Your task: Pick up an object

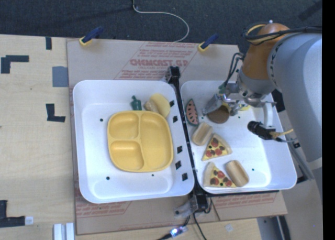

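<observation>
We count two pizza slices point(215, 148), one watermelon slice point(191, 112), one yellow plate point(140, 140); claw's point(224, 104) grip we cannot tell.

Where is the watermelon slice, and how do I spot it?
Look in the white bin on the picture's right. Against its left wall, toward the back, lies the watermelon slice. It is a red half-moon; the bread roll beside it is tan.

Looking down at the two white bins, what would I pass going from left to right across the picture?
Yellow divided plate → watermelon slice → upper pizza slice → tan roll. Pieces that overlap these from side to side are left out.
</observation>
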Controlling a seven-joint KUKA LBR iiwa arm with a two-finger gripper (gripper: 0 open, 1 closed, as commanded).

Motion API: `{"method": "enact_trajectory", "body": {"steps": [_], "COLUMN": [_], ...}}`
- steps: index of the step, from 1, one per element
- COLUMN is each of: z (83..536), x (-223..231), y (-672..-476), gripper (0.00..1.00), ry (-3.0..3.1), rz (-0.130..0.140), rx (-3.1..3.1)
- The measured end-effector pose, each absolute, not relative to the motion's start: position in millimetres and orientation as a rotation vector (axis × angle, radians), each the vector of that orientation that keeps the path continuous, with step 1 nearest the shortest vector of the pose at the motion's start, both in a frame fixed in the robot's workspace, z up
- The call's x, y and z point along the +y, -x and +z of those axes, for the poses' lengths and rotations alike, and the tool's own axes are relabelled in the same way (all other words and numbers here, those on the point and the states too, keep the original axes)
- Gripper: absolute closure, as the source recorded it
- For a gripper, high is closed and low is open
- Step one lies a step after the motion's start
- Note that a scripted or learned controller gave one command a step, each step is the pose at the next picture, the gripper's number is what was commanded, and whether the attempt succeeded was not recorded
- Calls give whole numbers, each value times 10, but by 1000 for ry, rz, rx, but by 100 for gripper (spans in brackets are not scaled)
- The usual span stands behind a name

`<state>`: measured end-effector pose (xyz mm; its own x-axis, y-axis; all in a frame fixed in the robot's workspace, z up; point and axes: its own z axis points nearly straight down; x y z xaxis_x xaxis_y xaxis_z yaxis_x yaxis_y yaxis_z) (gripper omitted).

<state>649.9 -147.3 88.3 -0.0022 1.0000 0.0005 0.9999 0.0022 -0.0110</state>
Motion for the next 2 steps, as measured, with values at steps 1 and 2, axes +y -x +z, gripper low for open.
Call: {"method": "enact_trajectory", "body": {"steps": [1,2], "z": [1025,1492], "x": [-1470,-1537], "y": [-6521,-6528], "gripper": [100,100], "ry": [2217,2221], "rz": [5,-3], "rx": [-2224,-2226]}}
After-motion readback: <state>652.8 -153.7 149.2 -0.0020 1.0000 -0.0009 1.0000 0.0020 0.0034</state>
